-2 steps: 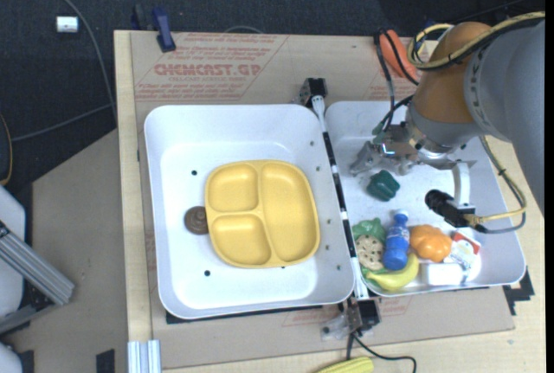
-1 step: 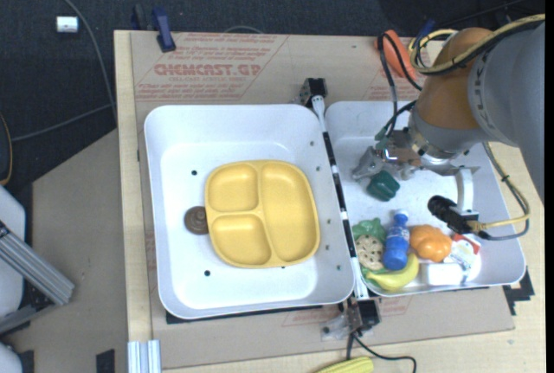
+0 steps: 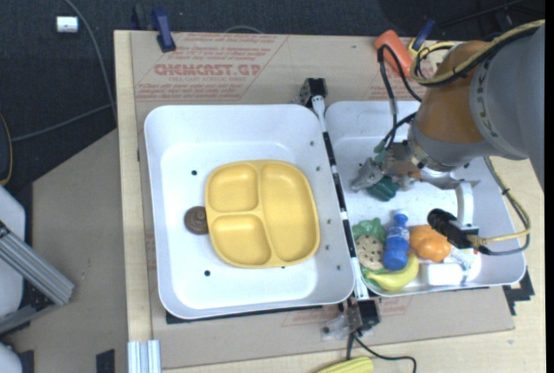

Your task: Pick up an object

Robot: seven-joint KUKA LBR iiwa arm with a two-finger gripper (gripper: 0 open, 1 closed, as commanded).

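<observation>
The gripper (image 3: 374, 176) hovered over a small teal object (image 3: 383, 187) in the right bin (image 3: 511, 276) (whether it had closed was unclear); the piece looked light and rigid, best pinched across its middle.

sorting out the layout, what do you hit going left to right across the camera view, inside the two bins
brown disc → yellow divided plate → green item by the gripper → blue bottle → orange fruit
</observation>
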